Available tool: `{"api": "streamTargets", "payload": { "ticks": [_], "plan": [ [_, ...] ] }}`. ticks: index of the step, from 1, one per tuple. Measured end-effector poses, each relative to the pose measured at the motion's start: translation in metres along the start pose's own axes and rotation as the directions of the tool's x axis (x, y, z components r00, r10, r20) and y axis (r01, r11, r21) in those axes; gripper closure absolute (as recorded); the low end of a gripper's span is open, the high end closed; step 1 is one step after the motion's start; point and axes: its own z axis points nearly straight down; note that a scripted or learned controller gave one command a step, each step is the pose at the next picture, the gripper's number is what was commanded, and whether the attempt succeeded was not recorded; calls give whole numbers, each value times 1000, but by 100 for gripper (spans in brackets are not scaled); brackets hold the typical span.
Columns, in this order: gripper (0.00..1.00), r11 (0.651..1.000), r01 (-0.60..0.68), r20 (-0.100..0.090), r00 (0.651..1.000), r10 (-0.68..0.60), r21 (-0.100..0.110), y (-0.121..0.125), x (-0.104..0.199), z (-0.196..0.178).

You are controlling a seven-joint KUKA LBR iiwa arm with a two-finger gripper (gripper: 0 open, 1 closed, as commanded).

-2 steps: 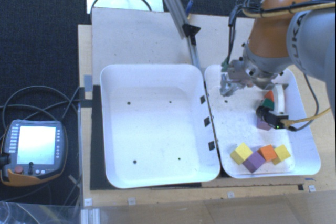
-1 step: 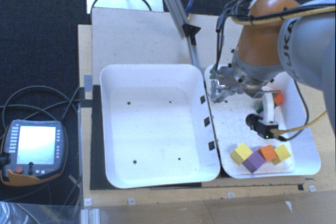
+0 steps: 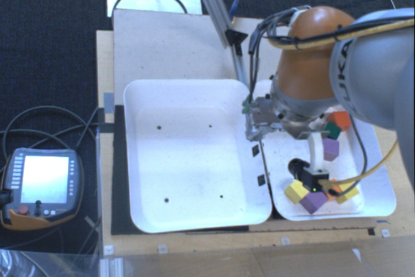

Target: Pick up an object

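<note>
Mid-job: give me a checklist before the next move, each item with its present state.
1. Arm over right bin: ok.
2. Blocks in that bin: ok.
3. Front purple block free of neighbours: not ok, yellow block sits close against it.
4. Green block in plain view: not ok, arm partly covers it.
5. Anything already held: cannot tell.

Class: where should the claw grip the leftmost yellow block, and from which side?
Probably from above, gripping the yellow block across its flat near and far faces; the purple block crowds its right side, so pinching left-right looks blocked.
</note>
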Motion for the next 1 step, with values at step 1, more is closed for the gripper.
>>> {"api": "streamTargets", "payload": {
  "ticks": [1],
  "plan": [
    [0,1000,-7,2,1000,7,-2,1,-3,0]
  ]
}}
